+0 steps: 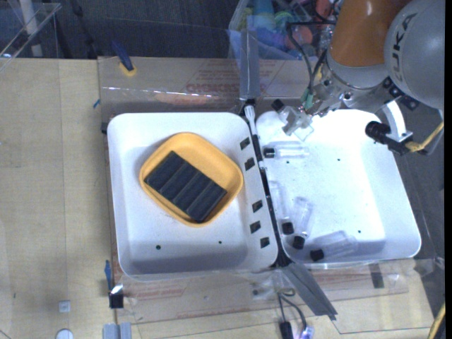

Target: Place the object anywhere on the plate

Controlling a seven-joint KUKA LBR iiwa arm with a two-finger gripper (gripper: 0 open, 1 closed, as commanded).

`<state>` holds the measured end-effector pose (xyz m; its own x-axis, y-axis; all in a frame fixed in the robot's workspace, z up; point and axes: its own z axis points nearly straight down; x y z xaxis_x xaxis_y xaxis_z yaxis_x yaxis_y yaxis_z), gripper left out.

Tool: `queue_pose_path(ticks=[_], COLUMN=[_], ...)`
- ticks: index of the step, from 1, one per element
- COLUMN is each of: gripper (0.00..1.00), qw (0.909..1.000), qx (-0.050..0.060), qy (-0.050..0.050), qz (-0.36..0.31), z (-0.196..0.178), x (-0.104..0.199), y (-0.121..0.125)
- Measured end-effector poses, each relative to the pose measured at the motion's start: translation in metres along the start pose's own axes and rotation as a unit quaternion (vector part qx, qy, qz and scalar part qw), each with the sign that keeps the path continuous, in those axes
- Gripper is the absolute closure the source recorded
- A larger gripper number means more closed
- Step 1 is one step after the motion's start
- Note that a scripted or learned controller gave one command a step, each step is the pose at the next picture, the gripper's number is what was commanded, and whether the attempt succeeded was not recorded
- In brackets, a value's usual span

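Right bin (395, 210) holds clear plastic vials (302, 214) toward 7 o'clock, apart from the yellow plate (159, 157). Probably light, stiff, slippery; grip mid-body. Gripper (296, 122) hangs at 11 o'clock; its state cannot be told.

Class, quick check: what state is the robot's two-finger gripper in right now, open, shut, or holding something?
Two-finger gripper: cannot be told; it hangs over the far corner of the right shallow white bin.

Robot lab (wooden bench (49, 189), white bins (127, 189), cabling).
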<state>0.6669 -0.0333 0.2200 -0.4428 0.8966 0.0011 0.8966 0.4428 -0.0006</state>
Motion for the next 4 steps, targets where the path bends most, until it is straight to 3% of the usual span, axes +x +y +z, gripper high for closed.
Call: queue_pose_path(ticks=[1,2,3,4], gripper=[1.00,1.00,1.00,0.00], qw=[0.9942,0.9852,0.9734,0.9735], qx=[0.000,0.000,0.000,0.000], qy=[0.000,0.000,0.000,0.000], qz=[-0.108,-0.171,-0.229,-0.229], z=[0.035,0.035,0.055,0.055], x=[0.058,0.098,0.164,0.163], y=[0.011,-0.004,-0.015,-0.015])
